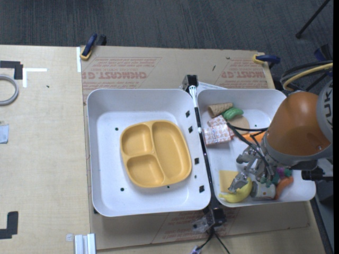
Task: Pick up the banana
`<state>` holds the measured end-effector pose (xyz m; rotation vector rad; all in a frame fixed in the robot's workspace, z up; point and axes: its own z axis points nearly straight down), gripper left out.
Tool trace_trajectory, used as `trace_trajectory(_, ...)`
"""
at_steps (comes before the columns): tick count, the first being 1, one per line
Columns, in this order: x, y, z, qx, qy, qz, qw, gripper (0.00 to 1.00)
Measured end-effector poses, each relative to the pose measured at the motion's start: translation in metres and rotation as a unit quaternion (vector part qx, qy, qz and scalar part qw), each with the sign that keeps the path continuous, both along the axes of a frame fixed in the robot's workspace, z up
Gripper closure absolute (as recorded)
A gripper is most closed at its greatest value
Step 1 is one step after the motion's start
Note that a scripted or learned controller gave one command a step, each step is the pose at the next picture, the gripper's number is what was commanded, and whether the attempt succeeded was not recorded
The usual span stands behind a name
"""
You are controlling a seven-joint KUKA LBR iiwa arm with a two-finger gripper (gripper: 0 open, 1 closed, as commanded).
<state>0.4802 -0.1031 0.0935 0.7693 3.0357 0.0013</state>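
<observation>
**Claw closes in on banana at bin's near edge**

Claw [242, 183] hangs low in the right bin [254, 100], its tip right at the upper end of the banana [237, 193], which lies at about 7 o'clock in that bin, against the front wall. Whether its fingers are spread or pinched cannot be told from this angle, nor whether the fruit is between them. The arm [297, 126] reaches in from 3 o'clock, its orange band bulking over the bin's right half and hiding part of the contents. The low, tilted wrist suits a grab at a fruit lying flat near a wall, where there is little room to come straight down.

One banana is in view. Around it: one yellow slice [226, 178] just above it, one carrot [284, 184] at 5 o'clock, one wrapped pack [217, 130] at 10 o'clock, and at 11 o'clock one cone [217, 109] touching one green pod [233, 113].

Two bins sit side by side on cardboard [124, 72]. The left bin [106, 157] holds one yellow tray [155, 153] with three wells, placed near its middle, well apart from the work.
</observation>
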Motion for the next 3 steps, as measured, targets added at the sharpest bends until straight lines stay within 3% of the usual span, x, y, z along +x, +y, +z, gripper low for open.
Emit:
trace_trajectory(1,0.0,0.0,0.009,0.0005,0.001,-0.002,1.0,1.0)
trace_trajectory(2,-0.002,-0.007,-0.001,0.0002,0.005,0.135,0.9908,1.0)
trace_trajectory(3,-0.001,0.065,0.099,-0.0006,0.003,0.218,0.9759,1.0)
